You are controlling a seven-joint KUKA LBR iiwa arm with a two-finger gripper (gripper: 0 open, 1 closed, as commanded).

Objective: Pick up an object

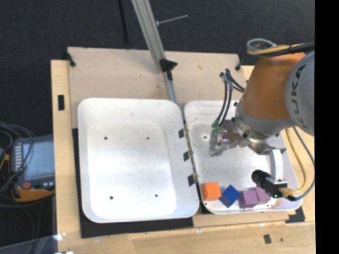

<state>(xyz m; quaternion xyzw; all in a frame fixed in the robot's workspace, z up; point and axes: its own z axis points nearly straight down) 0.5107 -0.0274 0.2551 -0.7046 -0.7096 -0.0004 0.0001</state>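
**Dark floor around a pale wooden counter**

We see a light plywood counter (132, 70) standing on dark carpeted floor (63, 15). A slanted aluminium rail (148, 25) rises from its far side. At the left edge, a handheld control pendant (32, 165) with a grey screen rests among black cables (8, 128). Lighting is even.

The grey arm (296, 102) comes in from 3 o'clock, its orange band (267, 86) broad above the wrist; the gripper (218, 146) points down toward 8 o'clock, its 2 fingers indistinct.
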